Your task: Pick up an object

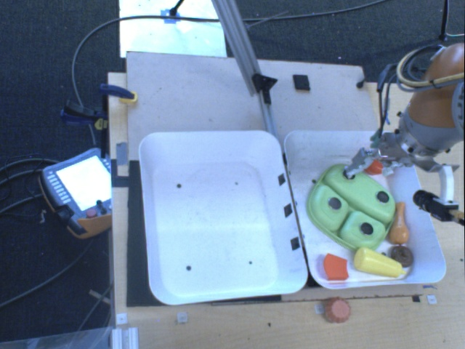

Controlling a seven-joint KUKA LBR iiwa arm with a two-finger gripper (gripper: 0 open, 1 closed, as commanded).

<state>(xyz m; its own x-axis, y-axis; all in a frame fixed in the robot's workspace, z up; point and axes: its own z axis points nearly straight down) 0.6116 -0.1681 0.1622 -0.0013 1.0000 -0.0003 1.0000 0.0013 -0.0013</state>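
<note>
On the near edge of the table (pixel 240 318), just outside the right bin (pixel 305 158), lies a small reddish-brown round piece (pixel 337 310). Inside that bin, along its near wall, sit an orange block (pixel 335 267), a yellow cone-shaped piece (pixel 376 262) lying on its side, and a small dark brown round piece (pixel 401 255), the 3 of them close together. Just behind the brown piece an orange, pear-shaped piece (pixel 399 225) lies against the right edge of a green divided tray (pixel 351 206) with 3 dark spots, which fills the middle of the bin. At the tray's far edge the gripper (pixel 361 163) is low over the bin, its tip at the tray's rim and just beside a small red object (pixel 374 168); whether its fingers are apart or closed cannot be told, and nothing shows between them. The left bin (pixel 218 217) lies alongside, touching the right one. Farther back on the table rest a small black square (pixel 301 83) and a slanted metal pole (pixel 236 31).
</note>
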